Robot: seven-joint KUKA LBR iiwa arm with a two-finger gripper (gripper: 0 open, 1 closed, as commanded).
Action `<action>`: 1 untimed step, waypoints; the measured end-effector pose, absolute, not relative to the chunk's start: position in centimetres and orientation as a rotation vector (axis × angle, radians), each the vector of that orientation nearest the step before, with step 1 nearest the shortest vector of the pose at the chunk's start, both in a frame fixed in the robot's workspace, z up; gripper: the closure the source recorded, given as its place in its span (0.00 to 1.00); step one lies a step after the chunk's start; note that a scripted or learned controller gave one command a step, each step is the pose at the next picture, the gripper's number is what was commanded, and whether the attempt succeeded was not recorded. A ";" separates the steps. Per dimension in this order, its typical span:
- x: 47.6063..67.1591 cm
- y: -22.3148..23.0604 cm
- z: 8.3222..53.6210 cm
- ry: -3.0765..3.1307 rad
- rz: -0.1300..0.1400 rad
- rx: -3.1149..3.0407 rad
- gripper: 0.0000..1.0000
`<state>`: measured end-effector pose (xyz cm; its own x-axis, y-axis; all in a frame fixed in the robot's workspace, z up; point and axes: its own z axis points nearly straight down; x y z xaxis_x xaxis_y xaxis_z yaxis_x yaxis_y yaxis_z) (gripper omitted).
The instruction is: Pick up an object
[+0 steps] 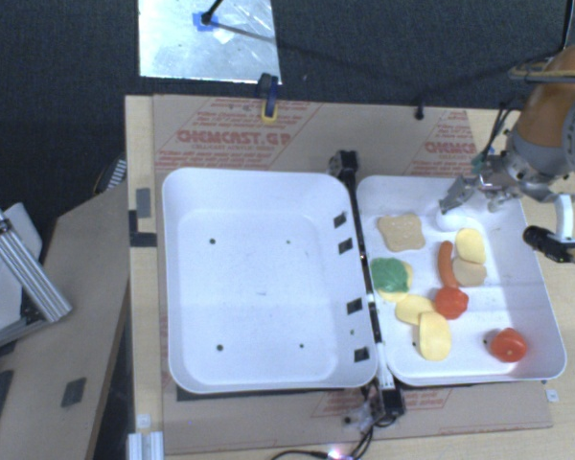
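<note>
Hovering hand (457, 202), finger state unclear; bread slice (401, 231) just beside, lower-left.

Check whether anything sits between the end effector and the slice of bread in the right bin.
Nothing visible does. The end effector hovers at the right bin's far end, with bare white floor between it and the slice of bread.

Red "CHEMCAST GP" print — repeated — on the brown board (232, 134) under the bins

Even overhead light, slightly soft focus.
Glare whitens the 2 bins (259, 185) and the foil sheet (206, 27); shadows faint.
</note>
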<state>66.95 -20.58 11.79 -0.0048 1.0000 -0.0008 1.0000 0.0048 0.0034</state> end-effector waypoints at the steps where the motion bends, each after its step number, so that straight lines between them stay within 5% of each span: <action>1: 59.8 -20.6 8.3 2.224 -0.003 2.226 0.00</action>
